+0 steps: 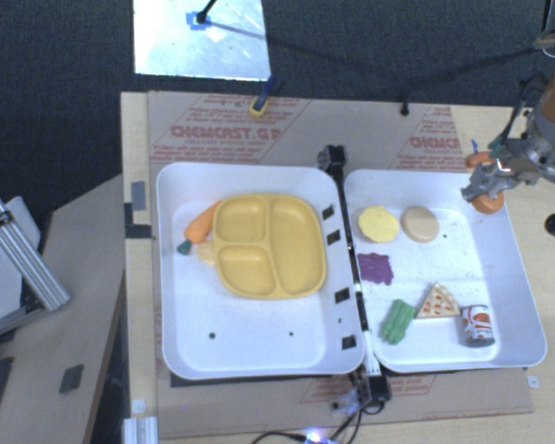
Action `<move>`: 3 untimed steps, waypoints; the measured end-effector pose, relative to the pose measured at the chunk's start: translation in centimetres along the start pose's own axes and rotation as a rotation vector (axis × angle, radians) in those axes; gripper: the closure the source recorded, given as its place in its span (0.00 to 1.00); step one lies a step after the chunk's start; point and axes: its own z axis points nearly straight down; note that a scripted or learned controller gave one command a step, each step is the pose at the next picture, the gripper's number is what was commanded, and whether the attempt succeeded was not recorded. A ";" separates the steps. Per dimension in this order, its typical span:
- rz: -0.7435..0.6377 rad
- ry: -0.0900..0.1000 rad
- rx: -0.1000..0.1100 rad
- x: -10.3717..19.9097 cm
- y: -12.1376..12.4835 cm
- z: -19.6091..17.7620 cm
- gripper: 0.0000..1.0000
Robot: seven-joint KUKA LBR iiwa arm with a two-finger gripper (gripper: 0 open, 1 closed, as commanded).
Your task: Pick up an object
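Here, in the camera view, everything is placed relative to the right bin point(523, 276).

Gripper: the gripper point(486, 185) is seen over the right bin's upper right corner, at its far rim, on the arm that reaches in from the right.
Fingers: whether they are open or closed cannot be told; an orange patch is seen at the tip, but what it is cannot be made out.
Objects: inside the right bin are seen a yellow disc point(377, 224) and a tan disc point(420, 224) near the far wall, a purple piece point(375, 267) near the middle of its left side, and a green piece point(397, 321), a pizza slice point(437, 302) and a small can point(477, 326) along the near side.
Deciding relation: the tan disc is judged nearest, lying left of the gripper and slightly toward the near side; the can lies almost straight toward the near rim, well apart.
Left bin point(180, 340): a yellow divided plate point(264, 245) and a carrot point(202, 222) at its left edge are held there, well apart from the gripper.
Next move: a descent into the right bin is judged to be required.
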 end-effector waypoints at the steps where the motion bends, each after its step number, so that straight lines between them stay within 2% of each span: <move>1: -0.002 0.003 0.005 5.1 -2.3 0.5 1.00; 3: -0.004 0.003 0.005 15.6 -5.3 1.4 1.00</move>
